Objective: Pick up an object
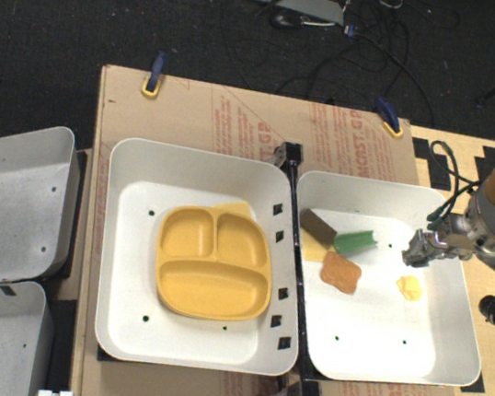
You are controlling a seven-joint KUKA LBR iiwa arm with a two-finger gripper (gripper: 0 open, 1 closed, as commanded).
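A: Where's the tool (418, 250)?

B: Over the right bin (445, 359), near its far right side. Small yellow piece (410, 287) sits just below it, apart. Orange chunk (341, 273), green block (354, 241) and brown block (318, 224) lie further to its left, clustered near the divider.

A: Holding anything?

B: Nothing visible between the tips. Open or closed, I can't tell; too small and dark.

A: Why there?

B: My guess: lining up on the yellow piece, the nearest target. The yellow tray (214, 265) in the left bin (118, 312) is well off to its left.
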